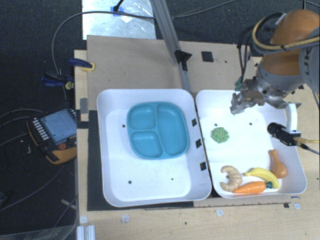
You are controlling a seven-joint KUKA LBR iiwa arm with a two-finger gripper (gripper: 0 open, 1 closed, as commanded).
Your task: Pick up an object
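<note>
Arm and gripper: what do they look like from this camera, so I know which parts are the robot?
The arm is grey, rounded, with a broad orange band on top. Dark cables and a yellowish hose loop beside the band. The gripper is a blocky grey metal piece at the arm's end, over the right bin.

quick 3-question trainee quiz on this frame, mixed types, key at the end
1. True or false: the blue divided plate lies in the left bin.
2. Which item lies closest to the gripper? A) carrot B) green broccoli piece C) banana
3. Fill in: the croissant, carrot, banana and drumstick cluster at the right bin's ____ edge in the camera view.

Key: 1 true; 2 B; 3 bottom
</note>
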